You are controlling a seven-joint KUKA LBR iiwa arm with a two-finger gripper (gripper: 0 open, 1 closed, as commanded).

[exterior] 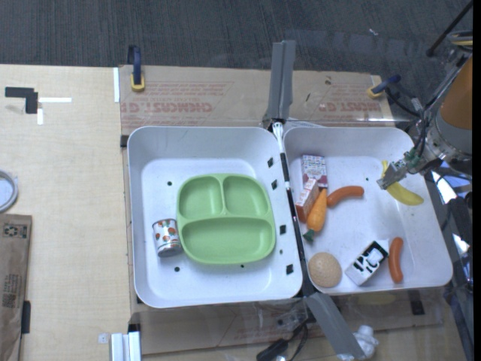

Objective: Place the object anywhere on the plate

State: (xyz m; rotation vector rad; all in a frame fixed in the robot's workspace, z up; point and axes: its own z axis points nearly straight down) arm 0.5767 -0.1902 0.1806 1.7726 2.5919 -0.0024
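A green divided plate [225,219] lies in the left bin [143,201]. In the right bin [421,262] are a yellow banana [406,195], a carrot [317,210], two sausages [345,195] [396,259], a small carton [310,175], a tan round object [325,269] and a black-and-white box [367,262]. My gripper [394,174] hangs at the right bin's far right, just above and left of the banana. Whether it touches the banana is unclear.
A small patterned can [165,236] stands in the left bin against the plate's left edge. A grey divider post [282,77] rises between the bins at the back. Clamps [136,71] [382,87] sit on the cardboard behind.
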